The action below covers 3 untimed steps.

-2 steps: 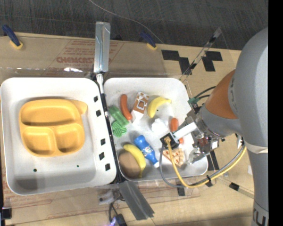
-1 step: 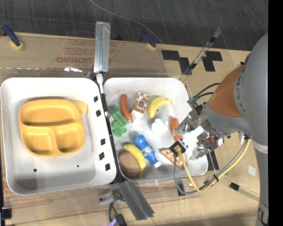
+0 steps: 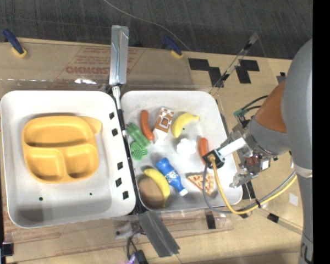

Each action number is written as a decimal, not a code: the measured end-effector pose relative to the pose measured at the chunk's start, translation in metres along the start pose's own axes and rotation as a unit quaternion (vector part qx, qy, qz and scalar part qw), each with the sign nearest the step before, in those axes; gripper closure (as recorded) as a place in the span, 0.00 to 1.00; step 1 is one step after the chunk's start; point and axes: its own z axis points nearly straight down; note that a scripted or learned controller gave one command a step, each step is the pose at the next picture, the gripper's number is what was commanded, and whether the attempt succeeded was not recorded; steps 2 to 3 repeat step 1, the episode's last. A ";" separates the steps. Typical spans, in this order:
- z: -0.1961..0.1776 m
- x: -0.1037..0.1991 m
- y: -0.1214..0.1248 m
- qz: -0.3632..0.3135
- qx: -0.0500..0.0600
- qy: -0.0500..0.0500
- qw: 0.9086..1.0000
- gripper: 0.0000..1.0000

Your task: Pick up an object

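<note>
The right bin holds several toy foods. A banana and a brown-and-white carton lie near the back, beside a red sausage. A green toy sits at the left wall. A white lump and a small orange sausage are in the middle. Toward the front lie a blue bottle, a pizza slice, and a second banana draped on a brown ball. My gripper hangs over the bin's right rim, beside the pizza slice, with nothing seen in it.
The left bin holds a yellow divided tray. A metal divider rises between the bins at the back. A yellow cable loops over the right bin's front right corner. Blue clamps hold the cardboard base.
</note>
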 end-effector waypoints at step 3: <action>-0.016 0.014 -0.055 -0.158 0.002 0.000 0.987 0.00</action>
